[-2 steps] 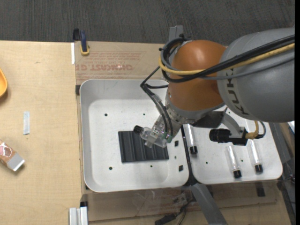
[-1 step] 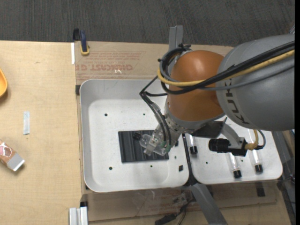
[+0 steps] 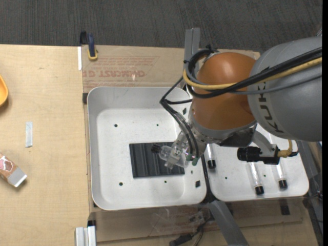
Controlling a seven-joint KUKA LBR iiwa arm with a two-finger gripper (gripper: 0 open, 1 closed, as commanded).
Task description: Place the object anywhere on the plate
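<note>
Gripper (image 3: 174, 155) hangs right over the flat dark ribbed rectangular plate (image 3: 148, 162), at its right end. Its grip I can't make out. No object is clearly visible.

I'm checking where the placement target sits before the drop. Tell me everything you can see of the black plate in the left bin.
The black plate is a flat, dark rectangle with faint lengthwise ridges and a matte look. It lies flat on the floor of the left bin, right of the middle and towards the near wall. The gripper is above its right end and covers that part, so contact there cannot be judged.
</note>
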